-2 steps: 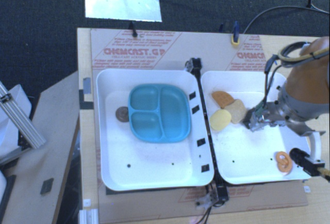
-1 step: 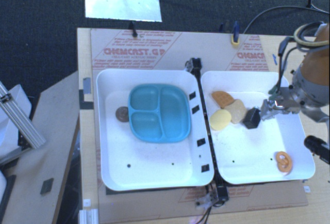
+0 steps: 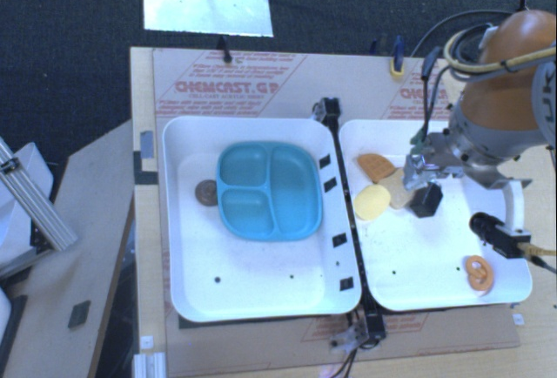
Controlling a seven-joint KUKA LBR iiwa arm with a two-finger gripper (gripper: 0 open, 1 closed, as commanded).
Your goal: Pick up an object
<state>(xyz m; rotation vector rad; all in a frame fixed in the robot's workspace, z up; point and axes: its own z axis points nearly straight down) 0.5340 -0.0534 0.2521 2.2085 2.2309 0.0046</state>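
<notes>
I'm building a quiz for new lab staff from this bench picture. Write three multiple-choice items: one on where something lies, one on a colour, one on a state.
1. Where does the divided plate lie?
A. In the left bin
B. In the right bin
C. On the floor

2. What colour is the egg-shaped thing in the right bin?
A. Blue
B. Yellow
C. Black

3. How does the pretzel-shaped thing stand to the gripper?
A. Clamped between its fingers
B. Lying apart from it, near the bin's front right corner
C. Resting on the plate

Answers: 1 A, the plate sits inside the left bin. 2 B, it is pale yellow. 3 B, it lies well clear of the gripper.
</notes>
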